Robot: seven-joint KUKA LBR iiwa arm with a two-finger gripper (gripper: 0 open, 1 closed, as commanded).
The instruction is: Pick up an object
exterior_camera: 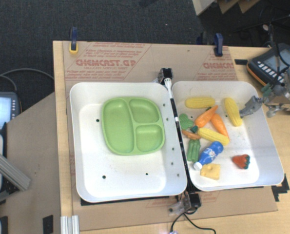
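Observation:
The right bin [261,174] holds several toy foods. Two corn cobs [199,102] [232,111] lie at its back, with two orange carrots [205,116] [220,125] between them. In the middle lies a yellow piece [213,135], and nearer the front are a blue bottle [209,155], a cheese wedge [210,171] and a red strawberry [241,161]. Green pieces [186,122] [192,150] lie along the bin's left wall. My gripper [252,106] hangs over the bin's right rim, just right of the upright corn cob, with nothing seen in it.
The left bin [86,169] holds a green divided plate [133,126]. A black and orange device [269,69] sits on the bench at the back right. Two clamps [74,39] [218,44] pin the cardboard's far edge.

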